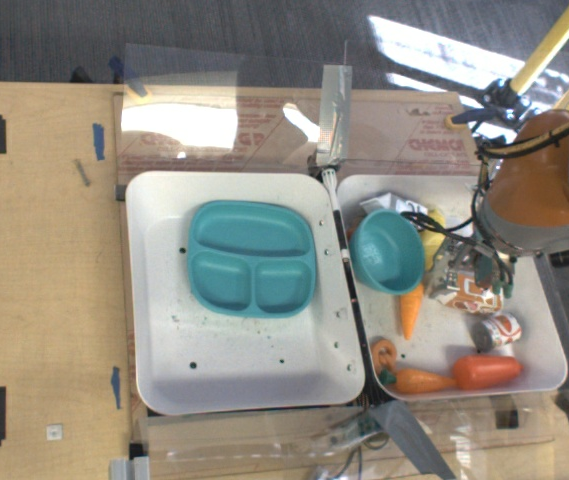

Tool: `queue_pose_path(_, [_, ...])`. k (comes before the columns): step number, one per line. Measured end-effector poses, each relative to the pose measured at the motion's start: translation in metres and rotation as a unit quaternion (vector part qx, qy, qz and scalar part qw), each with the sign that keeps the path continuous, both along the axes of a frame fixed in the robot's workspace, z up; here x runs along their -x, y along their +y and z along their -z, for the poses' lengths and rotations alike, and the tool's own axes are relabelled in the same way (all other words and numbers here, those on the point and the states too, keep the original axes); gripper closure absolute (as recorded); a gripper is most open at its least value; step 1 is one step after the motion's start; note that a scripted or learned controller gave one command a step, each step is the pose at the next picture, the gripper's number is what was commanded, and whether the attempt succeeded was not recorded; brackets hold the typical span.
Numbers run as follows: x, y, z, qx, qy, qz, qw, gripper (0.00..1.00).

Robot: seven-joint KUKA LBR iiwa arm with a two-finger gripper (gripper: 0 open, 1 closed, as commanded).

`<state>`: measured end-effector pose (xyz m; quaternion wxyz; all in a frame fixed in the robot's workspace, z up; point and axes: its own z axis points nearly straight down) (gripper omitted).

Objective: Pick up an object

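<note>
My gripper (472,268) hangs low over the right bin (549,368), just right of a teal bowl (387,251) lying on its side. Directly under the gripper lies a white and orange packet (471,297). A small carrot (410,311) points down below the bowl. Along the bin's front lie a longer carrot (423,379) and a red oblong vegetable (485,370), with a white and orange item (504,330) just above it. A yellow piece (432,230) and a white object (389,206) sit behind the bowl.
The left bin (154,368) bears a teal divided plate (252,258). A clear upright divider (333,118) stands behind the bins. The arm's orange band (534,173) looms over the right bin's far right corner. Wooden bench extends to the left.
</note>
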<state>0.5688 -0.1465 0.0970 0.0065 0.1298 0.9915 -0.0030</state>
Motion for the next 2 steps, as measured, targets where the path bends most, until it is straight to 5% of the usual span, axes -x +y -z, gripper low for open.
queue_pose_path(1, [0.005, 0.075, -0.103, -0.0048, 0.002, 0.033, 0.9994, 1.0])
queue_pose_path(2, [-0.052, 0.084, -0.134, -0.0038, 0.005, 0.047, 0.9989, 1.0])
